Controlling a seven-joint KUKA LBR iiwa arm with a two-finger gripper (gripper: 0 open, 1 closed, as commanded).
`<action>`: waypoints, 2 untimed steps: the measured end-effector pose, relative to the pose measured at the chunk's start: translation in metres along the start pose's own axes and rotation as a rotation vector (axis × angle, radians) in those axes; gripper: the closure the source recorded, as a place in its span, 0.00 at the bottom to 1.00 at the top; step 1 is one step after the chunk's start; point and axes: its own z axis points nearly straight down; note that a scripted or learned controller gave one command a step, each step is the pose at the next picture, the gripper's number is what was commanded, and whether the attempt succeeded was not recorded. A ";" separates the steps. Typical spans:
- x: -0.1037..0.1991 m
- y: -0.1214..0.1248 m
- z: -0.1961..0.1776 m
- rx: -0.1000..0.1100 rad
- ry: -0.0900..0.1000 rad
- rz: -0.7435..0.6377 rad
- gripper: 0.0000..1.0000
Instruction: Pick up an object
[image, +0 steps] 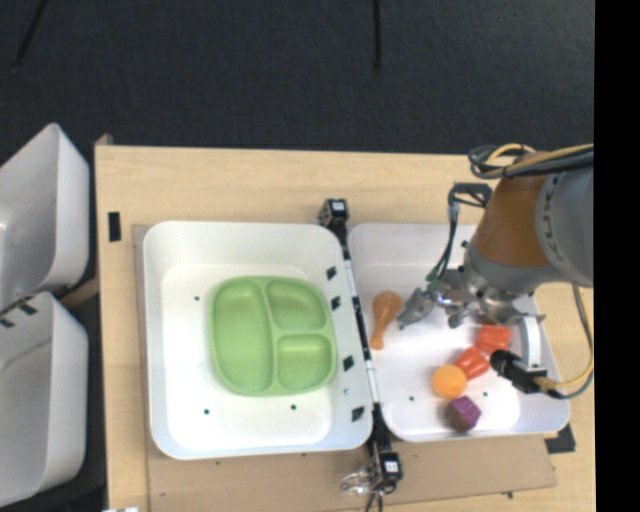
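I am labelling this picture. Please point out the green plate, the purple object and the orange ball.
Green plate (270, 333): camera view, on the ridge between its compartments.
Purple object (462, 412): camera view, on its top face.
Orange ball (449, 380): camera view, on its middle.

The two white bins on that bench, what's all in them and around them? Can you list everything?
Bins: 2, white, side by side on the wooden bench; left bin, right bin.
Plate: 1, green, three compartments, in the left bin.
Drumstick-shaped toy: 1, orange-tan, right bin near its left wall.
Ball: 1, orange, right bin toward the front.
Red-orange toy: 1, right bin, beside the ball.
Purple toy: 1, right bin, front edge.
White containers: 2, at the far left, off the bench.
Arm: 1, grey with orange band, over the right bin.
Gripper: 1, above the right bin, next to the drumstick-shaped toy.
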 end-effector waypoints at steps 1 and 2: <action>-0.001 0.000 0.031 -0.002 0.000 0.001 0.00; -0.002 0.001 0.021 -0.003 0.001 0.007 1.00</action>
